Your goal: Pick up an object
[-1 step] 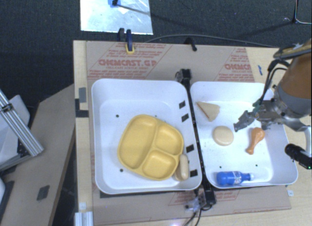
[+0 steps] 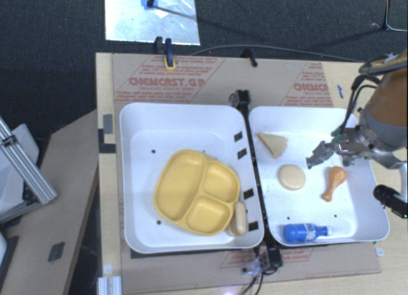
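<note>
Claw (image 2: 320, 155) poised over the right bin (image 2: 357, 227), fingers apart, gripping nothing. Just right of it, an orange drumstick (image 2: 333, 183); nearer left, a round beige disc (image 2: 292, 177); farther left, a tan wedge (image 2: 273, 144). Blue bottle (image 2: 305, 232) at the near wall. Yellow divided tray (image 2: 197, 190) in the left bin (image 2: 146, 128).

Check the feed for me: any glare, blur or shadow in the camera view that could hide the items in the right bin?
Camera view: soft even light, faint shadows; the right bin is bright white but not blown out. The round beige piece, drumstick and blue bottle read clearly. The gripper is slightly soft and dark. Strong glare sits on the foil sheet beyond the bench.
</note>
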You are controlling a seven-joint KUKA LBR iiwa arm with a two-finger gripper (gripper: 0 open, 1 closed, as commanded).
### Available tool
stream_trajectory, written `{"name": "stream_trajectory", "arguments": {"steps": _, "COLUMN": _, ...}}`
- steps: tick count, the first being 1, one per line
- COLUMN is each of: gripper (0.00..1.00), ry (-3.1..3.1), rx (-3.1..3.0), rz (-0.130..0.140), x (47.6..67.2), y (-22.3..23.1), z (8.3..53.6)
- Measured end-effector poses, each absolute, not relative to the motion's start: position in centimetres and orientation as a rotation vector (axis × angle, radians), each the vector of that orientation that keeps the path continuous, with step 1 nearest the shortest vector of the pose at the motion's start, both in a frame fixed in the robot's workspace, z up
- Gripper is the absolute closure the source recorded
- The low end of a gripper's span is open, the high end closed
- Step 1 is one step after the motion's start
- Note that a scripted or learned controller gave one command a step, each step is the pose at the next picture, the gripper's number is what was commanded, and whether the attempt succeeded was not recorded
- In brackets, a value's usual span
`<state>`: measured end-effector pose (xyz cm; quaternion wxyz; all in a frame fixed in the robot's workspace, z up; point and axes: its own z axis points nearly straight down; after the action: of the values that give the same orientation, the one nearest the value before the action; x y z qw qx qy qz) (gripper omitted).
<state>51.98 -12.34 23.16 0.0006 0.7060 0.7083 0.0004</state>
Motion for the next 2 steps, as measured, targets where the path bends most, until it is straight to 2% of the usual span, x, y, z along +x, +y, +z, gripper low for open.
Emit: {"name": "stream_trajectory", "arguments": {"steps": 2, "gripper": 0.0, "ry": 2.224, "rx": 2.222, "rz": -0.002, "x": 52.0, "y": -13.8, "z": 13.0}}
